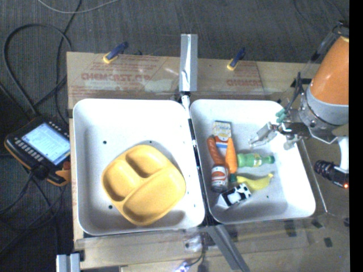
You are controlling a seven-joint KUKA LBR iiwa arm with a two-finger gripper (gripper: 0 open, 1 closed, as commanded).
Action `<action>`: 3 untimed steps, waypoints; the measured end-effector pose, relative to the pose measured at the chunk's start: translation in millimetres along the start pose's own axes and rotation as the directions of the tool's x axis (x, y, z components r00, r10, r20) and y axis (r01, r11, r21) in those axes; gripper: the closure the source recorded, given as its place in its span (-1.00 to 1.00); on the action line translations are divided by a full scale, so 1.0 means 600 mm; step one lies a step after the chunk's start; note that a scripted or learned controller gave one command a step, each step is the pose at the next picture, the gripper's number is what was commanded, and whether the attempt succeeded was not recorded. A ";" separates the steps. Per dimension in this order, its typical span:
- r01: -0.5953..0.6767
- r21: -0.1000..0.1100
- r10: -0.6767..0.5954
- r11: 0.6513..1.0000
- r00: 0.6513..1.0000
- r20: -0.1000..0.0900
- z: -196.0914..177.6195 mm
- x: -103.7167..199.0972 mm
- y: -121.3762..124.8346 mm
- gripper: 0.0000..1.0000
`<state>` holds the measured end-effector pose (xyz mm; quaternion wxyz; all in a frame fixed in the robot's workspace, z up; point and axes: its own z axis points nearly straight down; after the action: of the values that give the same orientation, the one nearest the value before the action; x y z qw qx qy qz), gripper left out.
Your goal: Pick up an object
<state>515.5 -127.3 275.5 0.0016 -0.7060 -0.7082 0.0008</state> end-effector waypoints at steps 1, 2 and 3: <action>0.089 0.000 -0.089 0.996 0.996 0.000 0.287 -0.018 0.030 -1.00; 0.201 -0.011 -0.201 0.980 0.980 0.003 0.309 -0.039 0.024 -1.00; 0.200 -0.018 -0.200 0.980 0.980 0.004 0.290 -0.038 0.028 1.00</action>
<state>531.8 -150.0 101.6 -0.0053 -0.6311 -0.7757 -0.0052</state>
